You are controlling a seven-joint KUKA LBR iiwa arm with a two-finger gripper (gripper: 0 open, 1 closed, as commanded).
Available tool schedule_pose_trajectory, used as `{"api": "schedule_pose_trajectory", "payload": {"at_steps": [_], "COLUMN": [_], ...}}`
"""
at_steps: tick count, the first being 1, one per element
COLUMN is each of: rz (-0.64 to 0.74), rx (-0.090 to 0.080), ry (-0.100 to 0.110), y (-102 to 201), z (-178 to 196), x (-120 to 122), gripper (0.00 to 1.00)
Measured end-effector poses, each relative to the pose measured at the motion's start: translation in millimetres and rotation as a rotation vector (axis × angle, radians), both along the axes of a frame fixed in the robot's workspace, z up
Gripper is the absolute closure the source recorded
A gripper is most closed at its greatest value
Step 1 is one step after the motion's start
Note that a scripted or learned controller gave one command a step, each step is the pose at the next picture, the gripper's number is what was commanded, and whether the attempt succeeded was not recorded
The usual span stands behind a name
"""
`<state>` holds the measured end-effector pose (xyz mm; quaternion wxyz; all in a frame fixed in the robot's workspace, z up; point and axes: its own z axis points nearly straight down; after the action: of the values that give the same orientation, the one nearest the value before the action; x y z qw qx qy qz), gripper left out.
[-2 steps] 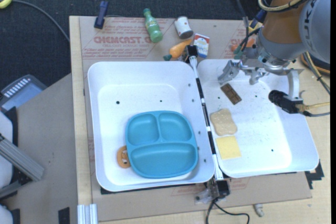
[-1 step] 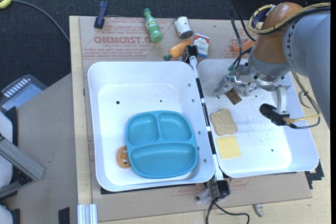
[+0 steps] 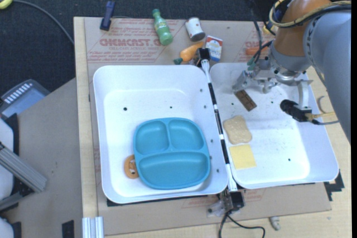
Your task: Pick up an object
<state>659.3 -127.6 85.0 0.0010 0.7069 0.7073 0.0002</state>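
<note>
Arm over the right bin [image 3: 312, 170], hand [image 3: 252, 82] low at that bin's far left corner.

The hand's finger state cannot be told from this view. Just in front of the hand a small brown bar [image 3: 245, 100] lies on the bin floor; nearer the camera lie a tan bread slice [image 3: 237, 129] and a yellow cheese square [image 3: 242, 156]. Left of the right bin, the left bin [image 3: 111, 86] holds a blue divided plate [image 3: 170, 151] and a pretzel [image 3: 131, 167].
</note>
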Motion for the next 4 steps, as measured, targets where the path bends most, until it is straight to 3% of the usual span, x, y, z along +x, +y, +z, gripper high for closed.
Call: {"api": "schedule_pose_trajectory", "payload": {"at_steps": [1, 2, 3, 4], "rz": [0.000, 0.000, -0.001, 0.000], "rx": [0.000, 0.000, 0.002, 0.001], "ry": [-0.003, -0.002, 0.002, 0.000], "y": [0.5, 0.5, 12.9, 6.6], "z": [10.6, 10.3, -0.2, -0.3], "x": [0.8, 0.6, -20.5, -13.9], "gripper": [1.00, 0.00, 0.00, 0.00]}}
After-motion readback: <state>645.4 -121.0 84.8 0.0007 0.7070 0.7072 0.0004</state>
